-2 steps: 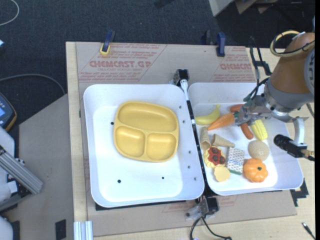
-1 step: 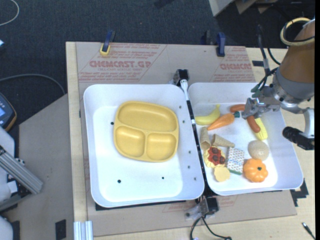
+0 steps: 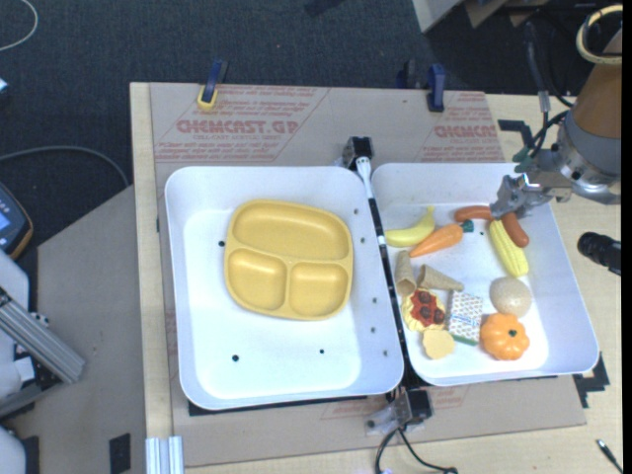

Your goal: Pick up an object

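The right bin [image 3: 575, 294] holds several toy foods. A yellow banana [image 3: 410, 231] and an orange carrot [image 3: 437, 240] lie at its upper left. A red sausage [image 3: 472, 212] lies near the far wall, with a second sausage [image 3: 515, 230] and a yellow corn cob [image 3: 507, 252] just right of it. Lower down sit a pale round piece [image 3: 511, 295] and an orange pumpkin [image 3: 505, 336]. My gripper [image 3: 515, 197] hangs low over the bin's upper right, directly above the two sausages and the top of the corn. Nothing is visibly held.
A yellow three-part plate [image 3: 289, 259] lies in the left bin [image 3: 197, 344]. The right bin's lower left also holds a cone [image 3: 435, 279], a pizza slice [image 3: 425, 309], a speckled cracker [image 3: 465, 314] and a yellow chunk [image 3: 438, 344]. A black divider [image 3: 380, 265] runs between the bins.
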